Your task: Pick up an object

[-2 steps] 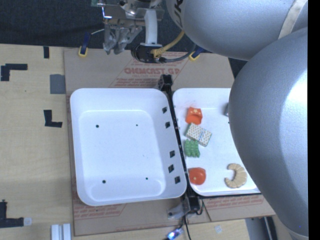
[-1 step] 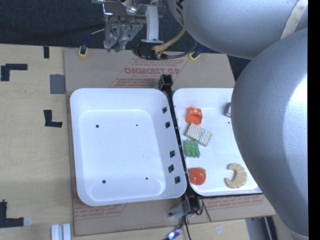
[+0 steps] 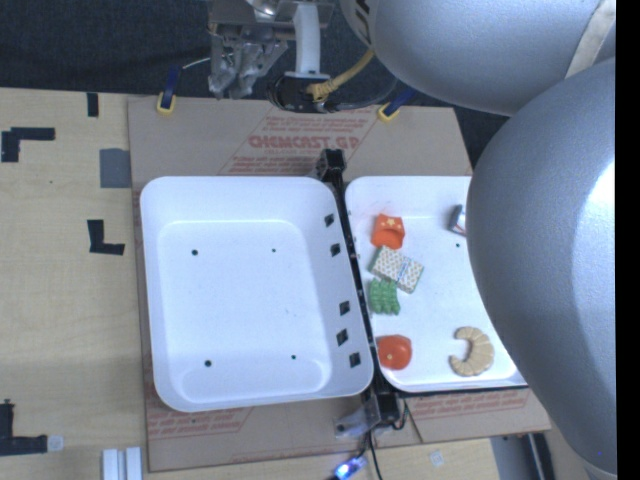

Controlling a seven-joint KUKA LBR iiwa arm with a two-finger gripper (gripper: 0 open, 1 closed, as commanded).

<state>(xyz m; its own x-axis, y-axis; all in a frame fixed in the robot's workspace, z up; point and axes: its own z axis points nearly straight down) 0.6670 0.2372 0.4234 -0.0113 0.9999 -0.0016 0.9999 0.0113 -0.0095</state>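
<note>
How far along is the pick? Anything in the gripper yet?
Nothing looks picked. The gripper is up beyond the bins' far edge with no object visible between its fingers. The orange piece, checkered block, green piece, red piece and croissant lie in the right bin. Descent and grasp remain.

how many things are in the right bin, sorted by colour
Orange or red: 2, orange piece and red piece
Green: 1, green piece
Tan: 1, croissant
Checkered: 1, checkered block
Grey, half hidden by the arm: 1
Total: 6
</note>
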